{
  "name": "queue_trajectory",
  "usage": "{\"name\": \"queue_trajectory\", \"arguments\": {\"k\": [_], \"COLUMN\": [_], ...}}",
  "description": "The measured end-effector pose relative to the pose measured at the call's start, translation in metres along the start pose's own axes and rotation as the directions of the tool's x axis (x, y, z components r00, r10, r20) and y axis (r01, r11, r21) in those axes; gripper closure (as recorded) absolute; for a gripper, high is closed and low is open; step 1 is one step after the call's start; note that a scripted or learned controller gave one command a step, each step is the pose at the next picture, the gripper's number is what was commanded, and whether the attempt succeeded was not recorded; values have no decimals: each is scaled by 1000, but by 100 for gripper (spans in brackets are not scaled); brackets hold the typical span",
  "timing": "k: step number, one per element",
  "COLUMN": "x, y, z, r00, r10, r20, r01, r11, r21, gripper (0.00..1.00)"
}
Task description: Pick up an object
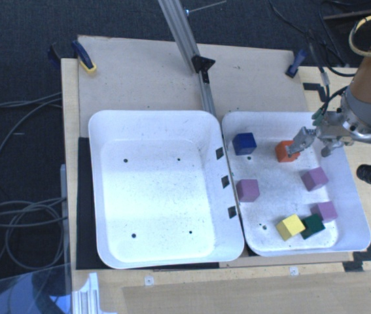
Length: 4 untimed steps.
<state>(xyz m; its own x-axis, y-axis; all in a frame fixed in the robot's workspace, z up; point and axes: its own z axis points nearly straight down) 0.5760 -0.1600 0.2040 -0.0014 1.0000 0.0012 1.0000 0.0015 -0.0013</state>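
Blue cube, yellow block

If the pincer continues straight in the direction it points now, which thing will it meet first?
Probably the orange block. The pincer points toward the view's left and slightly down, with that block just at its tip in the right bin. Height is unclear from this slanted view, so it could pass above it toward the blue cube.

orange block, right bin's upper middle

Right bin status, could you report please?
Gripper low over right bin, at orange block. Grasp unconfirmed. Blue cube alongside, apart.
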Motion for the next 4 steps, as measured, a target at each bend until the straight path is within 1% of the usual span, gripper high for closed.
{"name": "queue_trajectory", "arguments": {"k": [1, 2, 3, 4], "x": [0, 0, 0, 1], "y": [0, -3, -3, -1], "z": [0, 45, 87, 103], "r00": [1000, 1000, 1000, 1000], "r10": [1, 1, 1, -1], "r20": [0, 0, 0, 2], "r01": [-1, -1, -1, 1], "r11": [1000, 1000, 1000, 1000], "r21": [0, 4, 4, -5], "gripper": [0, 0, 0, 0]}}
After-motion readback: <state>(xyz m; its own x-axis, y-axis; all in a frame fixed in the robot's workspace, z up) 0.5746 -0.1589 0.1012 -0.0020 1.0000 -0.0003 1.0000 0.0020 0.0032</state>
